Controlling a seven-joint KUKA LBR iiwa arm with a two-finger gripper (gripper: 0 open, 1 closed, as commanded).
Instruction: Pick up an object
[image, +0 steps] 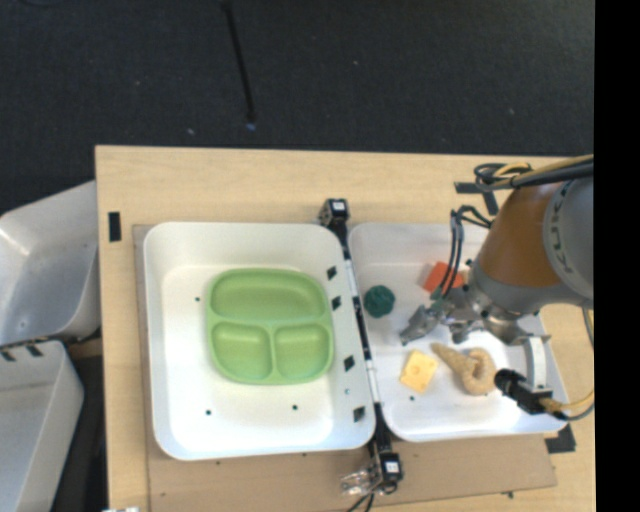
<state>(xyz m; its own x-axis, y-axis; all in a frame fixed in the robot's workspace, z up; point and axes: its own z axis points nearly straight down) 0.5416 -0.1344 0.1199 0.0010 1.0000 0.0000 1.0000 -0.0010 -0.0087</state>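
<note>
Tan curved toy (469, 367) lies lengthwise left-to-right (hooked right end); fingers (428, 322) spread above, holding nothing.

On my feed the table (220, 180) is pale wood, and both bins are plain white, the left bin (170, 400) holding a light green divided tray (270, 325). In the right bin (400, 245) I see a dark teal ball (379, 300) left of the fingers (428, 322), an orange-red block (438, 276) just above them, a yellow wedge (419, 373) with darker spots below, and a tan curved piece (470, 368) to their lower right. The arm (530, 240) is grey with an orange band.
</note>
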